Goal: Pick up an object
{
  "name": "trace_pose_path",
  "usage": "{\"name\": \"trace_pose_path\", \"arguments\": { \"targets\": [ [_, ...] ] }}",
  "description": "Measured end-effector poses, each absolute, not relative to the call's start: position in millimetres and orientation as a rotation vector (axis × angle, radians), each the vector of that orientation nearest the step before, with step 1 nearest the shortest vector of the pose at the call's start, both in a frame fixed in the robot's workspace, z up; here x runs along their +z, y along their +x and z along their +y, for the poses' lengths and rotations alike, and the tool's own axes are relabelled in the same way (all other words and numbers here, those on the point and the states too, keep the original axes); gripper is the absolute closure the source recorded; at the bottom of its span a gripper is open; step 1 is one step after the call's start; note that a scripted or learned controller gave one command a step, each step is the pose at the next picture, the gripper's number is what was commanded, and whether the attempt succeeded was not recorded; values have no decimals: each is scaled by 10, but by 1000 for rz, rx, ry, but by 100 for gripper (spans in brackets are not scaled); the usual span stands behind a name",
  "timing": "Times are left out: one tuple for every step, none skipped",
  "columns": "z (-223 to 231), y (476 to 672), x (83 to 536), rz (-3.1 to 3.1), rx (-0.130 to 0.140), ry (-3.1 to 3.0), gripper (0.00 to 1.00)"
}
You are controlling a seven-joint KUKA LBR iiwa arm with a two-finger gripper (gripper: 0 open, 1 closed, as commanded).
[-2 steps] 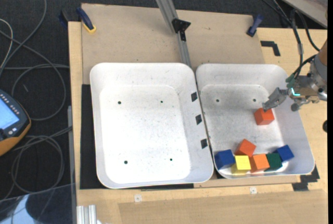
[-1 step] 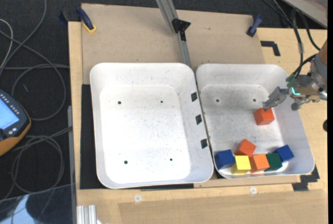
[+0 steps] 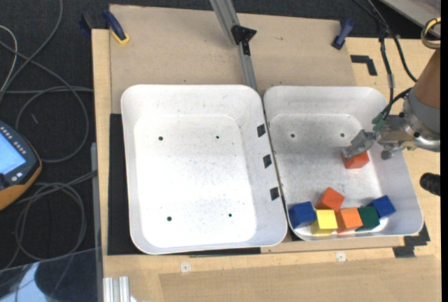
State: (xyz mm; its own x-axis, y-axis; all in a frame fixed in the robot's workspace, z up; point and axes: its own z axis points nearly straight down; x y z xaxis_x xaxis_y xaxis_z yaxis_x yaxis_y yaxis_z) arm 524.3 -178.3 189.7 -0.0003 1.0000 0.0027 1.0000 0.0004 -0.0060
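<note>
1. Claw [image 3: 358, 148] sits in the right bin [image 3: 308, 106], fingertips right at the top of a red-orange cube [image 3: 357, 160]. Can't tell if it is apart, together or clamped on the cube.
2. Left bin [image 3: 140, 111]: shallow white plastic, rounded corners, speckled floor with four dark dots.
3. Right bin, same make. Cluster at the near edge: blue cube [image 3: 302, 213], yellow cube [image 3: 326, 220], two orange cubes [image 3: 333, 197] [image 3: 348, 218], green cube [image 3: 368, 216], another blue cube [image 3: 383, 206]. All small, hard-edged, matte-looking blocks.
4. Target, by my guess, is the red-orange cube, alone mid-bin, well apart from the cluster.
5. Risks: off-centre fingertips could nudge or tip the cube instead of gripping it; the smooth faces could slip out on lift; a loose block might slide on the slick bin floor.
</note>
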Motion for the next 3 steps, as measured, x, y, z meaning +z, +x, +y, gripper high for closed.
{"name": "trace_pose_path", "arguments": {
  "targets": [
    [-1793,5198,1267,-2215,5,-2216,0],
    [-1784,5191,976,-2218,3,-2217,0],
    [-1791,5209,1106,-2222,-3,-2221,100]
  ]
}}
